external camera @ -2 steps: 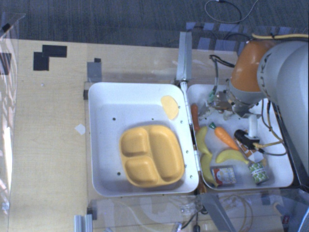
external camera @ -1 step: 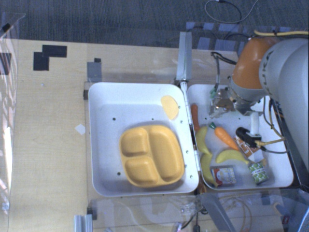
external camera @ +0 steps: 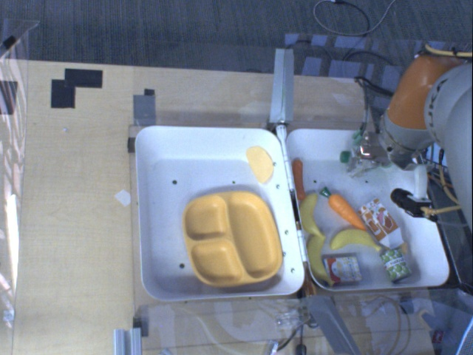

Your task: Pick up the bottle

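On the light wooden bench (external camera: 74, 220): two shallow white bins (external camera: 214, 143) are set.
Floor: dark grey carpet (external camera: 148, 13).
Gripper (external camera: 363, 157) jaws: cannot be told.

Both bins (external camera: 214, 143) are white. The divided tray (external camera: 231, 237) is yellow, as is the small flat disc (external camera: 259, 163) beside it. The carrot (external camera: 346, 209) is orange, the bananas (external camera: 334, 239) yellow-green. A can (external camera: 397, 265) has a green label, a carton (external camera: 381, 222) red and white print. The arm (external camera: 414, 95) is grey with an orange band.
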Robot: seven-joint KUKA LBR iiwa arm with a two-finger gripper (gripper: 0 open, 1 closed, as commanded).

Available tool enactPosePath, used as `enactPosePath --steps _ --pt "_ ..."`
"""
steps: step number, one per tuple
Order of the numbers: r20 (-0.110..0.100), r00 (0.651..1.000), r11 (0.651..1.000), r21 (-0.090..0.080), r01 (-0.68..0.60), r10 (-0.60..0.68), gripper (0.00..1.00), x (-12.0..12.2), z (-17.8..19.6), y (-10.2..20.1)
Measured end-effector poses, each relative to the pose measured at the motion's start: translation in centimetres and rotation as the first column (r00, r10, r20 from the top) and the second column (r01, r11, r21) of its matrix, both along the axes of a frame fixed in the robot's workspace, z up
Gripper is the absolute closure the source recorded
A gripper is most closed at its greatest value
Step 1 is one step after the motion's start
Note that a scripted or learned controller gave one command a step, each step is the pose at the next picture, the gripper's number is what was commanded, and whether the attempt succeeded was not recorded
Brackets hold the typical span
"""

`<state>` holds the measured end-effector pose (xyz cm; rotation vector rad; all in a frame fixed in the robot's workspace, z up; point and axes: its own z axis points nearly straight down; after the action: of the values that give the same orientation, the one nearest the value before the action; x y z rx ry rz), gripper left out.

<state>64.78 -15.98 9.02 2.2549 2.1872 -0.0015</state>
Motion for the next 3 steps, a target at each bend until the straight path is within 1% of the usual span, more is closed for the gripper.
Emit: enactPosePath --steps 1,2,3 --pt "0.004 1.000 1.000 0.000 -0.002 0.002 0.00 0.1 0.1 0.1" --pt "-0.003 0.966 0.966 0.004 0.260 -0.260 0.00 2.2 -0.4 -3.8" --pt "0.005 0.968 0.968 0.000 0.252 -0.252 1.00 2.4 1.0 -3.8"
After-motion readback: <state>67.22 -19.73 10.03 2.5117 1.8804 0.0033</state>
